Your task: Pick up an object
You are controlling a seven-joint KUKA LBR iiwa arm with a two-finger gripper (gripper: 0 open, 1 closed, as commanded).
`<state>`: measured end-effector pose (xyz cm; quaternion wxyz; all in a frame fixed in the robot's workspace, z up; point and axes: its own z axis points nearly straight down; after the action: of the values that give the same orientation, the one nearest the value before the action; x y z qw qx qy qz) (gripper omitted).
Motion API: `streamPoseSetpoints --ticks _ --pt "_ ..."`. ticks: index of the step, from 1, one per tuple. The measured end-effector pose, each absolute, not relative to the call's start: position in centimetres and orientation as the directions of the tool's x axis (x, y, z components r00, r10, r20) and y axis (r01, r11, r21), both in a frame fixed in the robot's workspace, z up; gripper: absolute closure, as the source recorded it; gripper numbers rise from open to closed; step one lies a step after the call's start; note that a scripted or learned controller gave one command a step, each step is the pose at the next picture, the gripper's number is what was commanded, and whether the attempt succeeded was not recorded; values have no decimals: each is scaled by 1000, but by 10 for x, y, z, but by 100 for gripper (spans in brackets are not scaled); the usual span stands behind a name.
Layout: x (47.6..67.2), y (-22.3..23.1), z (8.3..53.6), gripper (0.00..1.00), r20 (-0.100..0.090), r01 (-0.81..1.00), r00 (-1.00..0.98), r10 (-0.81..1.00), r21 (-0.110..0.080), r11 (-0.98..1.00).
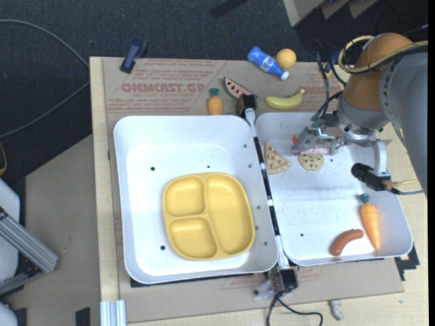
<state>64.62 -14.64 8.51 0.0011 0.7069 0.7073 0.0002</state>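
Gripper (314, 138): above the cookie (311, 160); finger state indiscernible.
Neighbours: pizza slice (274, 159) left of cookie; carrot (370, 224), sausage (346, 242) well below-right.
Surface: right bin (319, 216).

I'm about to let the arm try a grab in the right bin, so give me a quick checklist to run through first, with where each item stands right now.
1. Gripper over the right bin: ok, near its far edge.
2. Target close by: ok, a cookie lies just below the gripper.
3. Anything between the fingers: cannot tell.
4. Neighbours crowding the cookie: ok, the pizza slice lies apart, by the divider.
5. Other picks available: ok, carrot and sausage in the near right corner.
6. Left bin's yellow tray out of the way: ok.
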Motion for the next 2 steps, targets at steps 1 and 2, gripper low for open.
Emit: streamPoseSetpoints --ticks 1,2 --pt "647 -146 95 100 -3 1000 -2 1000 4 2" --pt "617 -78 186 100 0 1000 -2 1000 4 2"
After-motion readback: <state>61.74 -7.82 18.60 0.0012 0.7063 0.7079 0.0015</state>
